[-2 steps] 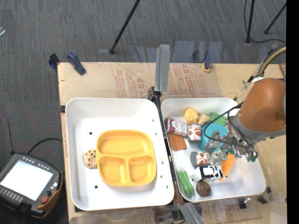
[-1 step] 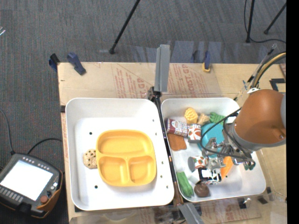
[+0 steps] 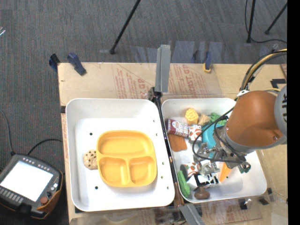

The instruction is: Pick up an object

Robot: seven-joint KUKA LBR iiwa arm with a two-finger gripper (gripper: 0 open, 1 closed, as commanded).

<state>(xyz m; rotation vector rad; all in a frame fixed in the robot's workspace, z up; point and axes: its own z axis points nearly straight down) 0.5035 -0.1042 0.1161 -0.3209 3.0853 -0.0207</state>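
My gripper (image 3: pixel 212 159) hangs low over the middle of the right bin (image 3: pixel 255 184), under the orange wrist band. It sits among a pile of toy foods. A black-and-white toy (image 3: pixel 206 177) lies just below it, and an orange carrot (image 3: pixel 226 171) lies to its right. A blue piece (image 3: pixel 208 135) lies just above it. Further up are a brown-and-white carton (image 3: pixel 179 127), a brown patty (image 3: pixel 178 142) and a yellow corn piece (image 3: pixel 191 115). The wrist hides whatever lies directly beneath it.
A green pod (image 3: pixel 183 183) and a brown lump (image 3: pixel 202 194) lie near the right bin's front edge. The left bin (image 3: pixel 77 125) holds a yellow divided plate (image 3: pixel 126 158) with a cookie (image 3: pixel 90 159) beside it. A grey post (image 3: pixel 162 71) stands behind the bins.
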